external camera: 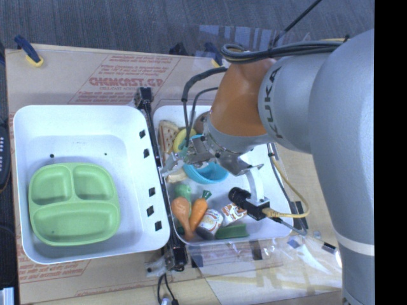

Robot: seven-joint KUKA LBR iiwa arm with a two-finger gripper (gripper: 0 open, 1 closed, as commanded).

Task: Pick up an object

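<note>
In the right white plastic bin (280,230), the grey arm's two-finger gripper (198,152) hangs low over a round blue plastic bowl (206,172); whether it grips, I cannot tell. A clean pick likely needs the bowl's rim centred. Orange toy carrots (189,211) crowd at six o'clock; a green divided tray (74,203) sits at nine.

Arm reached in, wrist bent downward

The grey arm (331,94) angled down to its orange band (238,100); directly beneath that, the gripper (198,152) pointed down.
</note>
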